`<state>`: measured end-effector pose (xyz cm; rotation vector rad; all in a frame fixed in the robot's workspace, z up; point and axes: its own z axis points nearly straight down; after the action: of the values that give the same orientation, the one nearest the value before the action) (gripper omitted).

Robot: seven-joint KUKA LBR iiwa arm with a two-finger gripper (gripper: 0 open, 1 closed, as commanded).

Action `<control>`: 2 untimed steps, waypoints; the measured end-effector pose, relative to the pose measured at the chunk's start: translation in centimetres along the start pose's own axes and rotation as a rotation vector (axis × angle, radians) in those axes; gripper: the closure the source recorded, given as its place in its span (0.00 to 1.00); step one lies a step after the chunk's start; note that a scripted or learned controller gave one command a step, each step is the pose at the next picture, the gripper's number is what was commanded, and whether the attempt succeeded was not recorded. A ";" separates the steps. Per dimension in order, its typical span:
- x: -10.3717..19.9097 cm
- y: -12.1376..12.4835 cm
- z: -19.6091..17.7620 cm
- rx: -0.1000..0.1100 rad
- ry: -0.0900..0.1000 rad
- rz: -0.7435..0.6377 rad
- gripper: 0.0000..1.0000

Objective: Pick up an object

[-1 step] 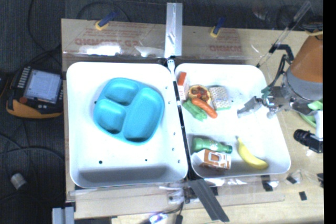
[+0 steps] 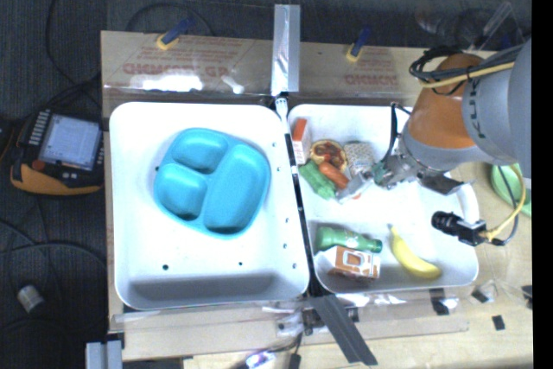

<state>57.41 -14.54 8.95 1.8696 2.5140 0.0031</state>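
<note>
From my station I see the two-finger gripper (image 2: 361, 182) low in the right shallow white bin (image 2: 458, 268) beside the orange plastic carrot (image 2: 331, 174), its opening I cannot tell, nothing visibly lifted, so the pick remains undone.

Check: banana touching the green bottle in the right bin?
Apart. Camera view shows bare white bin floor between the banana and the green bottle.

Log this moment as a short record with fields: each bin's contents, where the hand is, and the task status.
left bin: blue sectioned plate, lying near the middle
right bin: banana, green bottle, small orange carton, cluster of small food items at the far left
hand: low over the right bin, beside the cluster
arm: enters from the right, orange band above the wrist
task status: nothing seen held
</note>
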 end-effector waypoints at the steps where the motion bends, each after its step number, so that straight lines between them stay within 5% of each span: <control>1: 3.5 1.5 -0.1 -0.001 -0.005 -0.093 0.00; 2: 3.6 1.6 -1.0 -0.004 0.000 -0.092 1.00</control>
<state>57.89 -10.58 9.97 1.7504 2.5951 0.0069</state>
